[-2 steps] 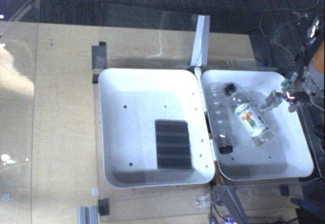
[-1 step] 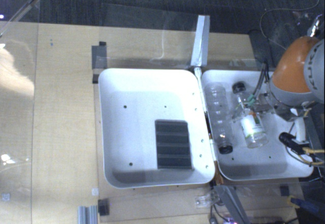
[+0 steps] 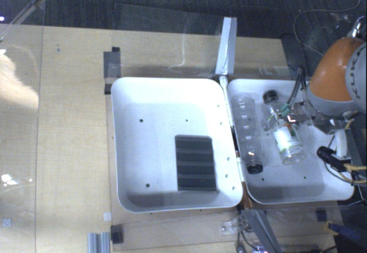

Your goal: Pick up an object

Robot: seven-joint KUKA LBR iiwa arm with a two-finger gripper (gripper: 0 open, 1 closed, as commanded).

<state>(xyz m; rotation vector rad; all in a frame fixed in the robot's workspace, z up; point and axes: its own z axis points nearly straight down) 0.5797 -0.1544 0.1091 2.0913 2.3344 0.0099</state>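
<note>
Right bin [image 3: 338,191]: two clear plastic bottles, one [image 3: 246,131] along the 9 o'clock wall, the other [image 3: 284,137] tilted near centre. Tool [image 3: 293,114] sits at that second bottle's 1 o'clock end; grip state unreadable. Left bin [image 3: 137,102]: ribbed black block [image 3: 196,162] toward 5 o'clock.

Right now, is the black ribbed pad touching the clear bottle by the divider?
Apart. The camera view shows the black ribbed pad in the left bin and the clear bottle in the right bin, their rims between them.

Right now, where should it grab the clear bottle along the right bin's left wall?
Probably mid-body, from straight above. The clear bottle lies flat along the right bin's left wall, black cap nearest the camera, so the fingers should close across its width, though wall-side clearance looks tight.
</note>
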